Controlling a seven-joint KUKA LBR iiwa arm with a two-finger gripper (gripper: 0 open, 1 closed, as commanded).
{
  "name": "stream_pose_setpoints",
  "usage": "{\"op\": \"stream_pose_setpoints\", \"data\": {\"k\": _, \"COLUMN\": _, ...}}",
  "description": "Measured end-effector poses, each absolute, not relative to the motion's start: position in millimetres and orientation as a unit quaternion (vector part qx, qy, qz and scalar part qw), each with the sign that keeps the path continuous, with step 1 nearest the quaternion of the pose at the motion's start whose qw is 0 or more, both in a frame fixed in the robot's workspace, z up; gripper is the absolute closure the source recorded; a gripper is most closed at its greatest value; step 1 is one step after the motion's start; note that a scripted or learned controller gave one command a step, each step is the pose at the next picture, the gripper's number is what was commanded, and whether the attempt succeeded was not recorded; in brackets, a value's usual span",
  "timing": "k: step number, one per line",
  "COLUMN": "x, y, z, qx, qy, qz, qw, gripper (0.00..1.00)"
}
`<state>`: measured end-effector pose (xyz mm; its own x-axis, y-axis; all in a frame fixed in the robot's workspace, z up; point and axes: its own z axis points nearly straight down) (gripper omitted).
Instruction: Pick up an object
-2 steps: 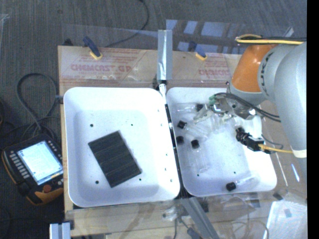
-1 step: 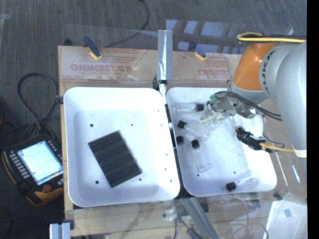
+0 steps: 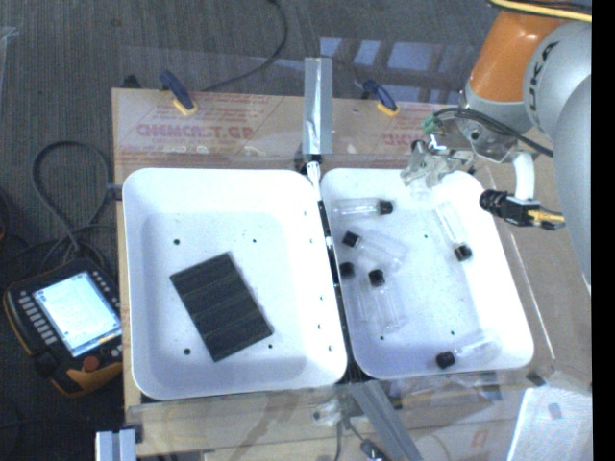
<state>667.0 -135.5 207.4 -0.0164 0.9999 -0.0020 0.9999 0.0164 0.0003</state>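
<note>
The bench carried two shallow white bins side by side. The left bin (image 3: 144, 257) held one dark ribbed rectangular pad (image 3: 220, 305), lying flat and turned at an angle near the bin's middle.

The right bin (image 3: 500, 286) held several clear vials with black caps, all lying on their sides and pointing in different directions. The vial bodies were transparent and hard to tell from the white floor; the caps were the plainest marks. One vial (image 3: 368, 206) lay near the far edge with its cap to the right. A second vial (image 3: 452, 230) lay toward the right wall, cap nearest the camera. A third vial (image 3: 370, 245) lay near the centre, and a fourth vial (image 3: 386, 301) just below it. A fifth vial (image 3: 464, 352) lay at the near right corner.

The gripper (image 3: 430, 161) was at the far right corner of the right bin, above its rim. Whether it was released or clenched could not be told, and no vial was seen in it
</note>
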Motion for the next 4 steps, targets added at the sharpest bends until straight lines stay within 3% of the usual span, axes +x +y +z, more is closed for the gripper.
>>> {"op": "stream_pose_setpoints", "data": {"k": 3, "x": 667.3, "y": -136, "z": 233, "qx": 0.7, "qy": 0.714, "qz": -0.0049, "qw": 0.003, "gripper": 1.0}}
{"op": "stream_pose_setpoints", "data": {"k": 4, "x": 668.1, "y": -103, "z": 221, "qx": 0.713, "qy": 0.701, "qz": -0.002, "qw": 0.0, "gripper": 1.0}}
